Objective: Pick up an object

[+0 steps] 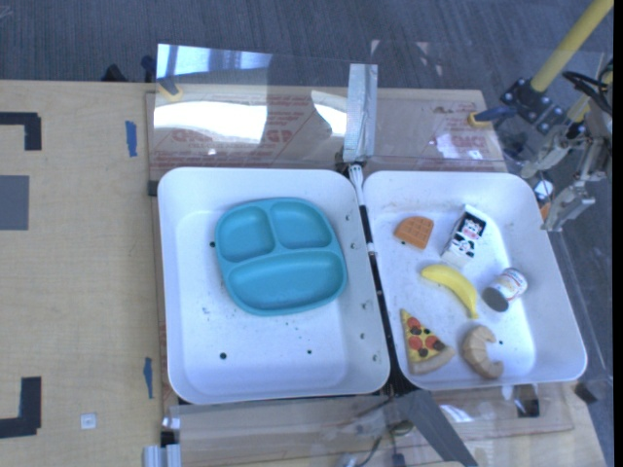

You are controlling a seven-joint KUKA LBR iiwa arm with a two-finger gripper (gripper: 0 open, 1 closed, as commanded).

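Item: right bin (545,353), white, shallow; taken as the landmark for every entry below.

Contents, all lying loose on its floor:
- Waffle piece (415,232), orange, toward the far-left part of the bin.
- Small carton (467,234), white with dark print, just beside the waffle piece on its right, long axis running far-to-near with a slight lean.
- Banana (453,286), yellow, near the bin's middle; long axis is laid diagonally, from centre-left down toward the near-right.
- Small can (504,288), tipped on its side, just beside the banana's right end.
- Pizza slice (423,341), at the near-left, point toward the far side.
- Croissant (481,350), tan, at the near side, just right of the pizza slice.

Gripper (565,202): seen outside the bin's far-right corner, just over the rim, nothing visibly carried. Whether the jaws stand wide or narrow cannot be told.

Governing relation: every candidate lies to the left of and nearer than the gripper. The carton and can are judged closest to it; the pizza slice farthest. A reach inward across the far-right rim is judged necessary.
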